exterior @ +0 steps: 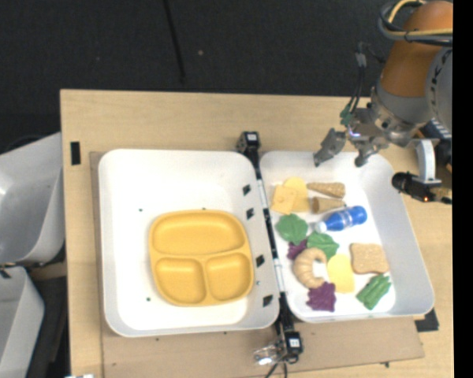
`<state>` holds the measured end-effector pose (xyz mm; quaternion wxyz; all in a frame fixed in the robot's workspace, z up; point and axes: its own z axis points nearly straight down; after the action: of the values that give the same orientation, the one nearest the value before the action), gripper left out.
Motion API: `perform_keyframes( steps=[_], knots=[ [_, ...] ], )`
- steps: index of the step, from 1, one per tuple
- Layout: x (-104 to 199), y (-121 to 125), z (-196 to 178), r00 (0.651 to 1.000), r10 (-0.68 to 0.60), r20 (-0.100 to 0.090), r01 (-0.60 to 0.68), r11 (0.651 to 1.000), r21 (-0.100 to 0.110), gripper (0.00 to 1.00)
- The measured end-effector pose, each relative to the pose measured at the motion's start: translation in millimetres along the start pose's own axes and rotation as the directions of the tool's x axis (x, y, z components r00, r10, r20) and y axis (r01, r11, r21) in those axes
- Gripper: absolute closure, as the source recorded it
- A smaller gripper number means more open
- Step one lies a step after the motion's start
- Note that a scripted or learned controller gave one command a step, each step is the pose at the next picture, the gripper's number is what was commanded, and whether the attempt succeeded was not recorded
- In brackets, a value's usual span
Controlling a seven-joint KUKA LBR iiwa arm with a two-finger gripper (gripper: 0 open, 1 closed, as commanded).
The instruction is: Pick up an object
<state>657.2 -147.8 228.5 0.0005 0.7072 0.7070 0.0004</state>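
Here the gripper point(345, 150) hangs with fingers spread and nothing between them, above the right bin's point(406, 235) far edge. The toy foods point(325, 246) lie crowded together (nearly touching), so a descent may pinch two or slip.

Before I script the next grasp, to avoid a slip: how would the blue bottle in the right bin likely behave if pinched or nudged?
The blue bottle lies on its side and looks round, so a nudge would probably roll it. Its smooth surface may slip between fingers. It looks small and probably light, with the cheese wedge nearby.
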Motion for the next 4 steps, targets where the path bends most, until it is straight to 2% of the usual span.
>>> perform_keyframes(
  steps=[1, 2, 3, 4],
  knots=[
    [26.9, -25.6, 108.3, 1.0, 0.0, 0.001, 0.0, 1.0, -0.009, 0.0],
    [-21.6, -65.3, 124.6, 1.0, 0.004, 0.003, -0.003, 1.0, -0.004, 0.0],
    [20.0, -112.0, 112.1, 1.0, 0.001, 0.0, -0.001, 1.0, 0.003, 0.0],
    [99.6, -118.8, -56.2, 1.0, -0.01, -0.001, 0.01, 1.0, -0.015, 0.0]
  ],
)
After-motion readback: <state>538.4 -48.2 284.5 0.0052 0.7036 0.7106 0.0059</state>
